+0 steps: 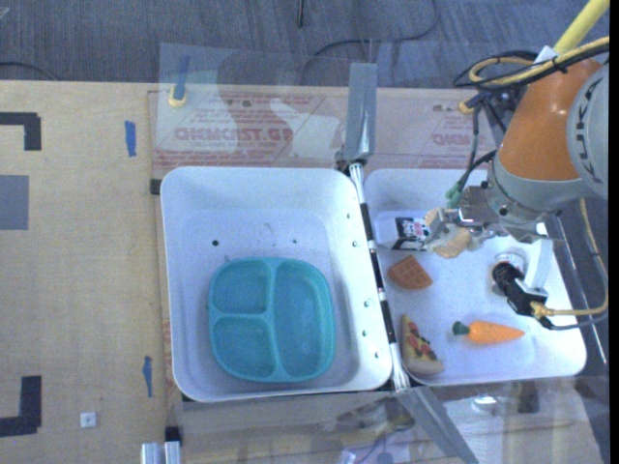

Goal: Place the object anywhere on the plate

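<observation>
A teal plate [273,319] with three compartments lies in the left bin [193,211], nothing on it. My gripper [447,228] hangs over the upper part of the right bin [561,351], below the orange-banded wrist. A pale beige food piece [453,246] sits right at its tip; whether it is gripped or just lying under the tip I cannot tell. The plate is well off to the gripper's left, across the wall between the bins.
The right bin also holds a brown waffle-like piece [410,274], a pizza slice [421,346], an orange carrot [488,333] and a small black-and-white item [414,228]. A black cable fitting [513,283] hangs from the arm. The dividing rims [372,269] stand between bins.
</observation>
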Motion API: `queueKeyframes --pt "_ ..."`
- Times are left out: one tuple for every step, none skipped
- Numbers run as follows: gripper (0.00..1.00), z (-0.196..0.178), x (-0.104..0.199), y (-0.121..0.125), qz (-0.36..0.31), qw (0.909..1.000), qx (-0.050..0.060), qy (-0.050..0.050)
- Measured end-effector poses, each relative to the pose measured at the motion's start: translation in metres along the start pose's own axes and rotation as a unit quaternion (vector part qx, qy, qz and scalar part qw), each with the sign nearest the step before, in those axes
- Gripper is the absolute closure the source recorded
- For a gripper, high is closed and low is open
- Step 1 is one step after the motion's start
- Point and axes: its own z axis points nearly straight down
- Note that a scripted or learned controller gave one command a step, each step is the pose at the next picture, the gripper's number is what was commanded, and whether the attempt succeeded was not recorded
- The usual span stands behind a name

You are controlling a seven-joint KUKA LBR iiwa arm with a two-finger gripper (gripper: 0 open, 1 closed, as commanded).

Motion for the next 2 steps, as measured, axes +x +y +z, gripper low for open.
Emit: queueKeyframes --pt "1.00 -0.018 0.075 -0.009 -0.061 0.9981 0.000 0.001" --pt "1.00 0.000 0.144 -0.022 -0.229 0.9734 0.000 0.001"
